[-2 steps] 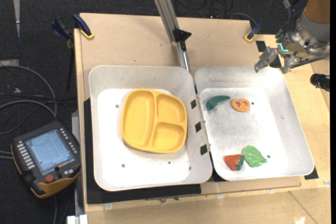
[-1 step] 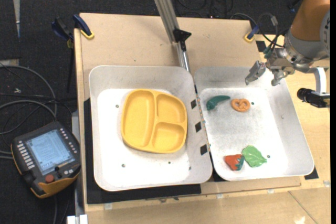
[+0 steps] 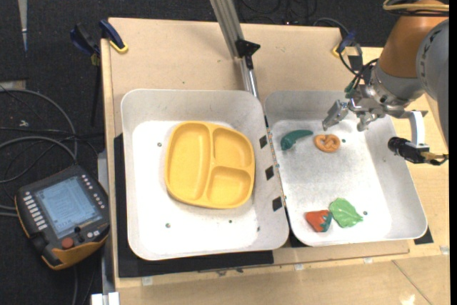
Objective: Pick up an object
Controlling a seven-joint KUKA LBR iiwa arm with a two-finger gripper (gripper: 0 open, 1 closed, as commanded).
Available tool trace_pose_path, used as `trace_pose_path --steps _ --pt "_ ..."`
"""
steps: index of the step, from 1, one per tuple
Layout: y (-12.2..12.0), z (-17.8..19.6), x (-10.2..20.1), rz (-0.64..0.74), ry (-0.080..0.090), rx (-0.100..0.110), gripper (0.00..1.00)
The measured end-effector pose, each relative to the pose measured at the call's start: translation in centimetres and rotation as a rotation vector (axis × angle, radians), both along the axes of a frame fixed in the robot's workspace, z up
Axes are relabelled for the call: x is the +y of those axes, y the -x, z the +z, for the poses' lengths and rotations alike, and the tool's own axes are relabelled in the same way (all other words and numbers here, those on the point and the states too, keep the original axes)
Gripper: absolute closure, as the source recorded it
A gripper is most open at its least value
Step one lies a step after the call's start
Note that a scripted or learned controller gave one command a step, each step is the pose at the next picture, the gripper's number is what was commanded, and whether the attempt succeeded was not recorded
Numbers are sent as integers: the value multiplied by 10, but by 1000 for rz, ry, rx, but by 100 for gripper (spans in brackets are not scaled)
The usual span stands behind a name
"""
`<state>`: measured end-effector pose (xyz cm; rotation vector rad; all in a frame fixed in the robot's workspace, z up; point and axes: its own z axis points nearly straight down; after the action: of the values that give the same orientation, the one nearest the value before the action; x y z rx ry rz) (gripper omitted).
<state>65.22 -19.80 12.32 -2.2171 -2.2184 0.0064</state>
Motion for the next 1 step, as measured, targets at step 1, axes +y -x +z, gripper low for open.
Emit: trace_pose_path --steps 1 --pt "0 -30 1 2 1 -4 0"
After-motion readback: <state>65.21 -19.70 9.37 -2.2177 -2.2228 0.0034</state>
